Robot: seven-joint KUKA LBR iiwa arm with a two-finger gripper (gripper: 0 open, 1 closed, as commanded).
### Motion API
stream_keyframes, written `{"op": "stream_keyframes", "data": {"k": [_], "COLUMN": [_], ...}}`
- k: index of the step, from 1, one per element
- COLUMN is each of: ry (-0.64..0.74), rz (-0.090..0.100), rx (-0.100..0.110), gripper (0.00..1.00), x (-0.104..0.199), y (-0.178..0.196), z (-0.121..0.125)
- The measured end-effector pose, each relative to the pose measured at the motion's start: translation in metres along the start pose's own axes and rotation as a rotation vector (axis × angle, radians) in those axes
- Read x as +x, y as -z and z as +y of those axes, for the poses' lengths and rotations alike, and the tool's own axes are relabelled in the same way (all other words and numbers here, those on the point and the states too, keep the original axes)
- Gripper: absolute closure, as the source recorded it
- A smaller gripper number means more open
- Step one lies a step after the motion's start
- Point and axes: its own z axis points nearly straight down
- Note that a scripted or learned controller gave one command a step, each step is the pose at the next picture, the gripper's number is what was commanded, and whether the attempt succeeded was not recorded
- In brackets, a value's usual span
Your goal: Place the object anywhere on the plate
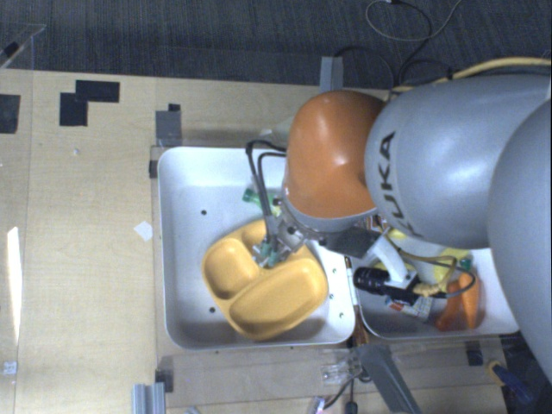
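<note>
The gripper [271, 250] hangs low over the middle of the one yellow plate [276, 300], where its three hollows meet; whether it is clenched or released cannot be told. The plate lies in the left bin [185, 231]. One orange object [461, 304] lies in the right bin [384, 324], partly under the arm [431, 171].

Soft, bright light is pouring down from overhead. The orange band [332, 149] just above the claw [274, 250] is catching a broad sheen, the white bin [185, 231] around the claw is glowing pale, and far left of it the bench [86, 274] is flashing a glare streak. Detail is looking slightly soft.
</note>
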Motion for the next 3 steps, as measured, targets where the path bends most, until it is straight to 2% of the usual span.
{"op": "stream_keyframes", "data": {"k": [1, 2, 3], "ry": [0.240, 0.455, 0.875], "rz": [0.000, 0.002, -0.001], "rx": [-0.002, 0.001, -0.003], "gripper": [1.00, 1.00, 1.00], "x": [0.039, 0.052, 0.052], "y": [0.010, -0.083, -0.055], "z": [0.043, 0.040, 0.041]}}
